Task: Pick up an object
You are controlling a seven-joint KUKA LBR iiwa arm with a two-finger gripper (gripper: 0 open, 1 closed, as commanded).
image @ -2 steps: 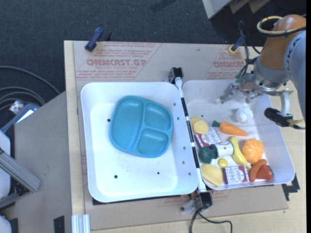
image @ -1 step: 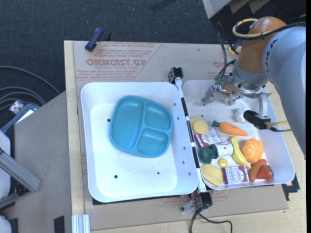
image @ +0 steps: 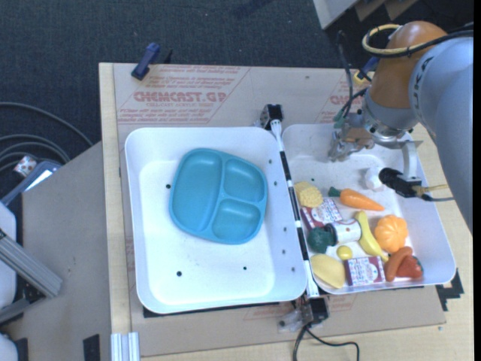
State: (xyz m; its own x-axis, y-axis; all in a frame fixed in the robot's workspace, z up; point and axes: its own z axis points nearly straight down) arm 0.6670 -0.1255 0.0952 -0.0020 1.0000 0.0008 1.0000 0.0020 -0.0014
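The right bin (image: 310,138) holds several toy foods. Among them are a corn cob (image: 308,195), a carrot (image: 361,199), a banana (image: 368,236), an orange (image: 391,232), a green piece (image: 321,238), a pale yellow piece (image: 328,271), a small printed carton (image: 364,271) and a red piece (image: 403,265). My gripper (image: 343,149) hangs over the far end of this bin, above bare white floor. It stands behind the carrot and corn and apart from them. Nothing shows in its grasp.
The left bin (image: 150,262) carries a blue divided plate (image: 219,195) in its middle. A small white piece (image: 370,177) lies near the carrot. A blue clip (image: 145,61) sits on the board's far left corner. The grey arm fills the upper right.
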